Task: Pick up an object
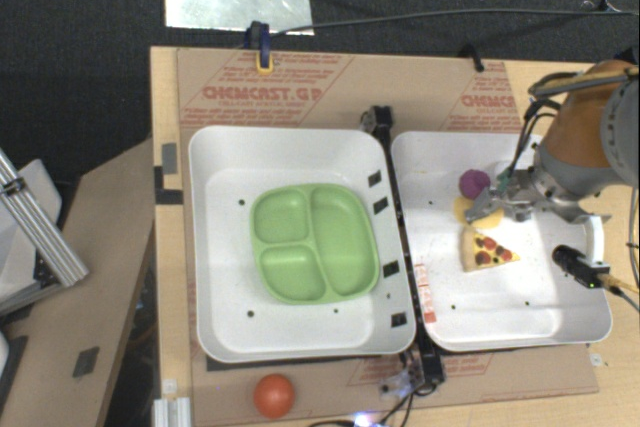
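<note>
Nothing lifted yet: the end effector (487,206) sits low in the right bin (520,325), its grip impossible to judge, beside the purple ball (474,182) and pizza slice (485,250).

A toy pizza slice (485,250), yellow with red spots, is seen lying flat in the right bin (500,325). A purple ball (474,182) and a yellow piece (464,208) are found just beyond it.
</note>
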You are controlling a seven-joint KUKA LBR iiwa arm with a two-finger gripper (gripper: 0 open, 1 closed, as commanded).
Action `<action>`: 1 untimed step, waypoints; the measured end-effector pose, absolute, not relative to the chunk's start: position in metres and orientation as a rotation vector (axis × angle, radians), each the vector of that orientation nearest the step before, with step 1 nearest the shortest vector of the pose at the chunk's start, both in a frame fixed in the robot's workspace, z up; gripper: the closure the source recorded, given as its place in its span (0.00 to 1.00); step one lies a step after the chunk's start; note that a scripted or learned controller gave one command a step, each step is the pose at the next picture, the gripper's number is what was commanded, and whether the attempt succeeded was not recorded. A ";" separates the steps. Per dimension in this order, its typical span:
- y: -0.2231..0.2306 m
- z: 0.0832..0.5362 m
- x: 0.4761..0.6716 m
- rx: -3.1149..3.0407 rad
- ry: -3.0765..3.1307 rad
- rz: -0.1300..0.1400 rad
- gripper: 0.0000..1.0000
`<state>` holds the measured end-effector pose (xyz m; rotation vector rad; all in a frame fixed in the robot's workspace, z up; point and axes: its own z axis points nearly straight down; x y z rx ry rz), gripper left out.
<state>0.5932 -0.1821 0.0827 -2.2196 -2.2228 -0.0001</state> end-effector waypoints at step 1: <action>-0.182 0.097 0.595 -2.223 -2.227 -0.006 1.00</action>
